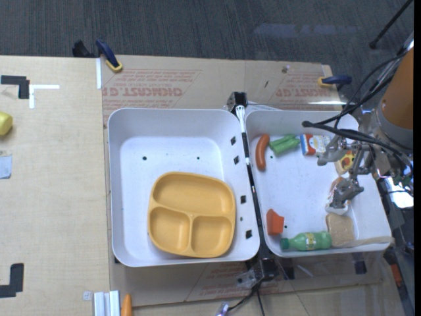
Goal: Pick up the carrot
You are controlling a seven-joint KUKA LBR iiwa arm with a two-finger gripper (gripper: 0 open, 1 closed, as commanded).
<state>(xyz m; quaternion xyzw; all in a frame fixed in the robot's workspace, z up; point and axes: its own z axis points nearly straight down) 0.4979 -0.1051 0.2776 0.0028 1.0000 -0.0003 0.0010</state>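
Observation:
The carrot [274, 221] is a short orange piece with a dark end. It lies in the right bin [299, 183] near the bin's left wall, towards the front. My gripper [339, 201] hangs over the right side of the same bin, just above a tan bread slice [341, 230]. It is about a hand's width to the right of the carrot and does not touch it. Cables and the wrist hide part of the gripper.
In the right bin, a green bottle [307, 241] lies along the front wall, with an orange-red sausage [262, 151], a green piece [284, 143] and a small carton [309, 143] at the back. The left bin [131, 176] holds a yellow divided plate [192, 214].

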